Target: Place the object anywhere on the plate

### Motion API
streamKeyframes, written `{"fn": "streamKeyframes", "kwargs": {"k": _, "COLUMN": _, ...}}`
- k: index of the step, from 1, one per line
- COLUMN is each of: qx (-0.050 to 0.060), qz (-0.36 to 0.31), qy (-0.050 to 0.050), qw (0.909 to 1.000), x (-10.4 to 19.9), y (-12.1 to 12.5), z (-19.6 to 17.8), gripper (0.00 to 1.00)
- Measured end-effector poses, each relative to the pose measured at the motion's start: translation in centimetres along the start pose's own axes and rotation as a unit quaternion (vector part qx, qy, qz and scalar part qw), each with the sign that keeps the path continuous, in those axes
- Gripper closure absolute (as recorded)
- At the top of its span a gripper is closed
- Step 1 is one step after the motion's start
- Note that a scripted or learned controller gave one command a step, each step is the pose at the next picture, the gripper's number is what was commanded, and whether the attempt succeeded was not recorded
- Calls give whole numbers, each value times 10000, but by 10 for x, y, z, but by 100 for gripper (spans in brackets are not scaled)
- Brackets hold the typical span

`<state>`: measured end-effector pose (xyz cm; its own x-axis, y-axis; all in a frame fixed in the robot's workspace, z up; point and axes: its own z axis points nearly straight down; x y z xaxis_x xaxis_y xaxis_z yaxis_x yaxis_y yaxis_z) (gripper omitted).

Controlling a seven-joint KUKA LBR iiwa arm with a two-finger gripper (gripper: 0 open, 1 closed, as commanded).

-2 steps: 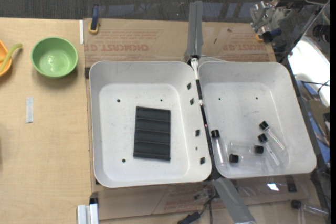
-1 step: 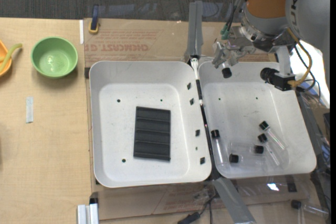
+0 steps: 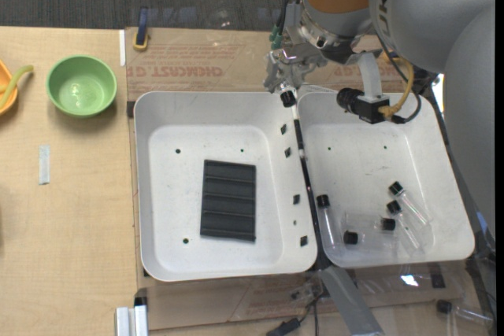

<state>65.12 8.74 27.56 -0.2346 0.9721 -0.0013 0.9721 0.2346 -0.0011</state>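
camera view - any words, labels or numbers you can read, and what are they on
"CHEMCAST GP", reddish print running upside down and mirrored along the clear sheet behind the bins; the reading is uncertain.
A fainter second line of print under it is too blurred to read.
Dark letters on the grey arm, cut off by a cable, cannot be read.
No text on the left bin, the black plate or the green bowl.

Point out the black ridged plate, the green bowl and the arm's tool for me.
black ridged plate [image 3: 229, 200], camera view, middle of its ridged top, in the left bin.
green bowl [image 3: 82, 86], camera view, inside of the bowl, on the wooden bench.
tool [image 3: 283, 83], camera view, near its tip, above the bins' far edge.
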Motion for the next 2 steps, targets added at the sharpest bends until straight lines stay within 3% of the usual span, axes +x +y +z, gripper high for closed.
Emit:
{"fn": "streamKeyframes", "kwargs": {"k": 1, "qx": 12, "qz": -319, "qy": -1, "qw": 9995, "x": 90, "y": 0, "z": 41, "gripper": 100}}
{"fn": "streamKeyframes", "kwargs": {"k": 2, "qx": 11, "qz": -316, "qy": -1, "qw": 9995, "x": 89, "y": 0, "z": 41, "gripper": 0}}
